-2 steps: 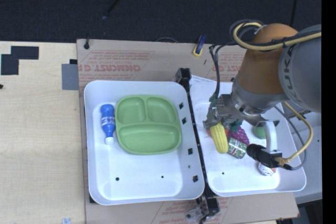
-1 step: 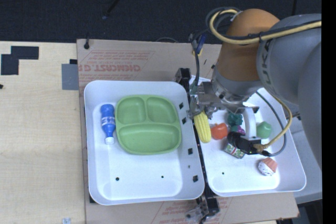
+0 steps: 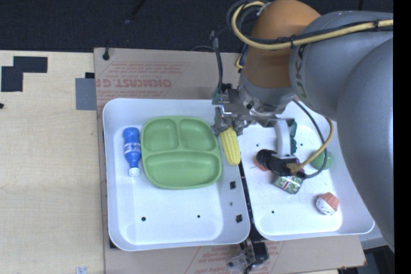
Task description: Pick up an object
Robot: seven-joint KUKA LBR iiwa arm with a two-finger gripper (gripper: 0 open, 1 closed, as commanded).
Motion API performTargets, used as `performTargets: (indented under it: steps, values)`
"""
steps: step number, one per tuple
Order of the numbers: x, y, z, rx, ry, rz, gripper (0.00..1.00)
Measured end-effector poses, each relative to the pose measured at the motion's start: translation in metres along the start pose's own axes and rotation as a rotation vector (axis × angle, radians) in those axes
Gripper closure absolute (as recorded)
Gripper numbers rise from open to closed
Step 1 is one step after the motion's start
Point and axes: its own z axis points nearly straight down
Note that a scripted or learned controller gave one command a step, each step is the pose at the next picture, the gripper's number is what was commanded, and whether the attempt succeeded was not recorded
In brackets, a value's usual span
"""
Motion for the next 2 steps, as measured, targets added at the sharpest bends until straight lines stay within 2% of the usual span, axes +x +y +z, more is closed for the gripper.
performTargets:
  steps: [1, 2]
  values:
    - [0.0164, 0.0209, -0.0053, 0.000, -0.001, 0.001, 1.00]
    - [0.0145, 0.0135, -0.0040, 0.003, -0.002, 0.001, 1.00]
